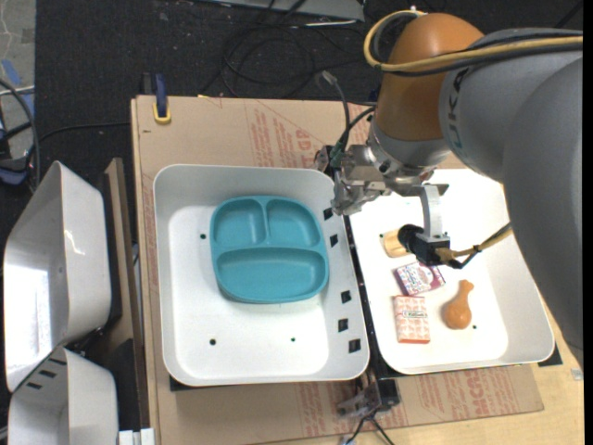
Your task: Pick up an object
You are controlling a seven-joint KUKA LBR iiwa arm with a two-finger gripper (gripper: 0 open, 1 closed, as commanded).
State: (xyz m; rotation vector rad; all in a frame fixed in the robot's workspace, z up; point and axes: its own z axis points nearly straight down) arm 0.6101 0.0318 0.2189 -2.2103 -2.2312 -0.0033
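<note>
1. Gripper [350, 191] is over the shared rim betw. the two bins, at the L bin's [185, 248] far-right corner. Released or clenched? Can't tell.
2. Pickable bits all sit in the R bin [491, 341], mid-to-near part, toward its left edge.
3. Grey arm [519, 100] hangs over the R bin's far-right corner, covering that part.
4. Count: 2 bins. L bin has 1 teal plate [269, 248], 3 compartments, lying centre.
5. R bin has 4 items: 1 beige block [396, 243], 1 pink-white packet [417, 277], 1 red-white box [410, 319], 1 orange gourd-shaped piece [457, 309] just beside the box.
6. Writing: packet & box print too small to read. Red lettering on the cardboard [232, 128] under the bins isn't legible.
</note>
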